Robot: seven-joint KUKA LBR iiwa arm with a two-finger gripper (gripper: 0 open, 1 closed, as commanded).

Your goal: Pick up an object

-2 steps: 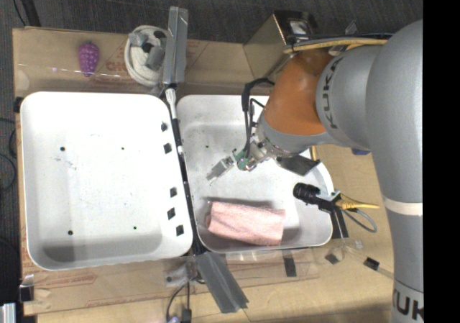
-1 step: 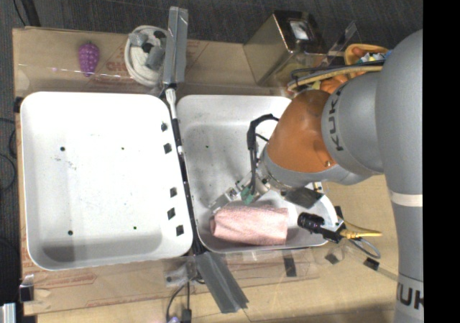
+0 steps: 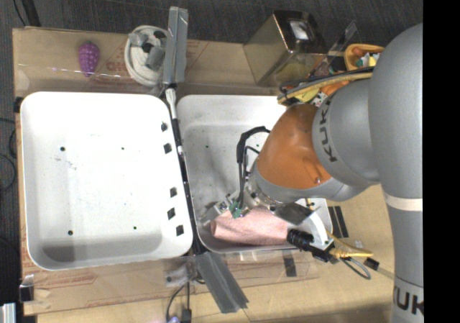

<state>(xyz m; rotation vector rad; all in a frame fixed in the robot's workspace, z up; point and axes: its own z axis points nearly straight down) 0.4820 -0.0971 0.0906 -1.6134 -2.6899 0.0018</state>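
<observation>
A pink cloth lies at the near edge of the right bin. The end effector sits just above it, under the arm; its state cannot be told. The left bin lies beside, on the table.

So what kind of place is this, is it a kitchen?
Probably not a kitchen: it looks like a robot lab or test bench. A big grey and orange arm reaches into one of two white bins, with a pink cloth under it, and cables and gear sit around the cardboard-topped bench.
</observation>
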